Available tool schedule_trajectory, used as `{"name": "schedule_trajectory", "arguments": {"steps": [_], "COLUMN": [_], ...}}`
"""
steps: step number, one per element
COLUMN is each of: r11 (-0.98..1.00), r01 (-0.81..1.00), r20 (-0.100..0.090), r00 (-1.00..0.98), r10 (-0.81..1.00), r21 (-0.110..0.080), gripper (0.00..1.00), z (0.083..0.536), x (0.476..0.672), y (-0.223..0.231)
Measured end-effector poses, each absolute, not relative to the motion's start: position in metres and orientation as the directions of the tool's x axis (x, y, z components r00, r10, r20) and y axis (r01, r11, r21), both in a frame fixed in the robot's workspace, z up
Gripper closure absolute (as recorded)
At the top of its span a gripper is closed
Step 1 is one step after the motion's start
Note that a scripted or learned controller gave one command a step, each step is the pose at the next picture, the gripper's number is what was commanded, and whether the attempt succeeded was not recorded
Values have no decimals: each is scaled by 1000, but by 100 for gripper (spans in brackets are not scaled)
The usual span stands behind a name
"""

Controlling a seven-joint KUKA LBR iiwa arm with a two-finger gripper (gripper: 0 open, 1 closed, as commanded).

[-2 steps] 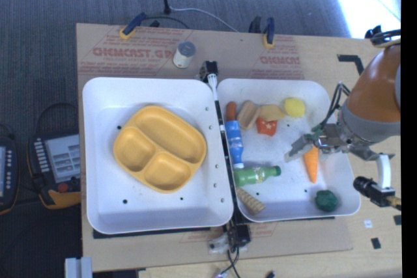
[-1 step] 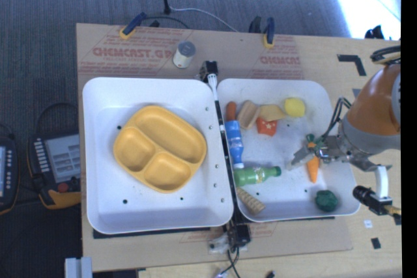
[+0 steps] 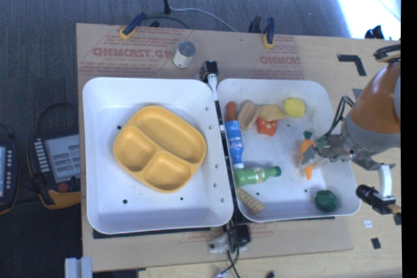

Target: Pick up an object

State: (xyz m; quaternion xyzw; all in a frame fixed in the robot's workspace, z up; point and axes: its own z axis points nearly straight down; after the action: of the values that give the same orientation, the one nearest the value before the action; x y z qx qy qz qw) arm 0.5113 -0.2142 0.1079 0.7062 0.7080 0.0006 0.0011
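Arm: the grey KUKA arm with the orange band (image 3: 381, 101) is reaching in from the right, over the right edge of the right bin.
Gripper: the two-finger gripper (image 3: 318, 154) is sitting low at the right side of the right shallow white bin (image 3: 287, 213), right at a small orange carrot-shaped toy (image 3: 305, 146).
Fingers: they are lying beside or over the carrot toy; whether they are spread or closed, and whether they are gripping it, I cannot tell at this size.
Right bin, far end: a brown sausage-shaped piece (image 3: 231, 111), a tan bread-like piece (image 3: 247, 114), a small red block (image 3: 266, 126) with a tan wedge above it, and a round yellow lemon-like toy (image 3: 294, 107) are lying close together.
Right bin, left wall: a blue and white plastic bottle (image 3: 234, 142) is lying along the wall.
Right bin, middle: a green plastic bottle (image 3: 257, 174) is lying on its side, cap pointing towards the gripper.
Right bin, near end: a tan waffle-patterned piece (image 3: 250, 201) is resting by the left corner, and a dark green lumpy toy (image 3: 326, 199) is sitting in the right corner.
Left bin: the left shallow white bin (image 3: 104, 205) is holding a yellow three-compartment plastic tray (image 3: 160, 148).
Counter: the tan board counter (image 3: 313, 58) is carrying both bins side by side, touching along their inner edges, with a small grey and white spool (image 3: 184, 54) standing beyond the left bin.
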Motion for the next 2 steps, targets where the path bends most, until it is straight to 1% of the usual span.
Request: {"name": "schedule_trajectory", "arguments": {"steps": [1,2], "r11": [1,1], "r01": [1000,1000], "r20": [1,0], "r00": [-1,-1], "r10": [1000,1000], "r21": [-2,0], "gripper": [100,100], "z": [113,132], "x": [511,559], "y": [-160,-125]}}
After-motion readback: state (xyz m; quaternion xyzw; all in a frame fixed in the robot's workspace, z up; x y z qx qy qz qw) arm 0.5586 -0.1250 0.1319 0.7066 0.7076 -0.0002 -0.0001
